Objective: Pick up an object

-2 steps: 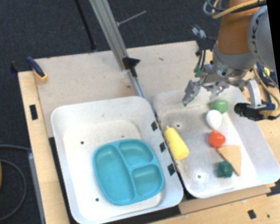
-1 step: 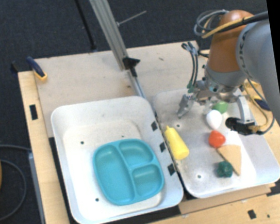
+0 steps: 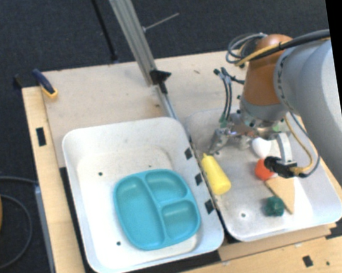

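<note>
Arm: your grey arm (image 3: 315, 79) with its orange band comes in from the right and hangs over the far half of the right bin (image 3: 322, 213).
Gripper: your gripper (image 3: 228, 138) is low over the right bin, near its far left corner. It is too blurry for you to say if it is spread wide or pressed together, and you see nothing held in it.
Yellow roll: the yellow roll (image 3: 214, 174) lies in the right bin, along its left edge, just beside the gripper on the near side.
White lump: a small white lump (image 3: 262, 147) sits in the middle of the right bin, under the arm.
Orange ball: the orange ball (image 3: 262, 169) is just beside the white lump, on its near side.
Tan wedge: the tan wedge (image 3: 287, 197) lies flat, with its pointy end next to the orange ball.
Green lump: the green lump (image 3: 272, 206) sits near the right bin's near edge, touching the tan wedge on its left.
Left bin: the left bin (image 3: 77, 146) holds one blue plate (image 3: 157, 208).
Blue plate: it has three parts and lies flat, closer to the near right corner of its bin.
Worktop: the worktop (image 3: 101, 92) carries both bins side by side.
</note>
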Controlling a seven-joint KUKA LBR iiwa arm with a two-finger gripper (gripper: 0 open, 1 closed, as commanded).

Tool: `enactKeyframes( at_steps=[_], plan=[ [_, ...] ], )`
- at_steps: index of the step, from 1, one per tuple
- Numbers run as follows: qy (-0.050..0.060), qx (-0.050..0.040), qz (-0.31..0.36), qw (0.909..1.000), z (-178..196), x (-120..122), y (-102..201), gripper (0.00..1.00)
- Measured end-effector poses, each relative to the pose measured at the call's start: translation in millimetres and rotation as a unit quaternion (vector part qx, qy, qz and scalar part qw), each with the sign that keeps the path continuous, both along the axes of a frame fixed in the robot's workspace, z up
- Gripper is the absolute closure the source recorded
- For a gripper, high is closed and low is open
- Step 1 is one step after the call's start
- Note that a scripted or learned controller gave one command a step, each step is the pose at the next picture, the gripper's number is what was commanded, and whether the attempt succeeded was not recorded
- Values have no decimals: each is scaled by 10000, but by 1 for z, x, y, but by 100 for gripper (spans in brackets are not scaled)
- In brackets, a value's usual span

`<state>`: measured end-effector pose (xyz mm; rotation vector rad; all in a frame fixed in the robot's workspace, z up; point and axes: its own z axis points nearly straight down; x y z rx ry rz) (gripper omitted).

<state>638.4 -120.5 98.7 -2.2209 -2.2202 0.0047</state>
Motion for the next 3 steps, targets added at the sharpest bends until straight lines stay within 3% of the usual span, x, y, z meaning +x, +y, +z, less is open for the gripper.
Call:
enactKeyframes(
  at_steps=[1,2,3],
  plan=[
    [-19,2,-7,10000,3,1,-1,0],
    [-33,1,-17,10000,14,2,-2,100],
    [-49,-3,5,10000,72,12,-8,100]
  ],
)
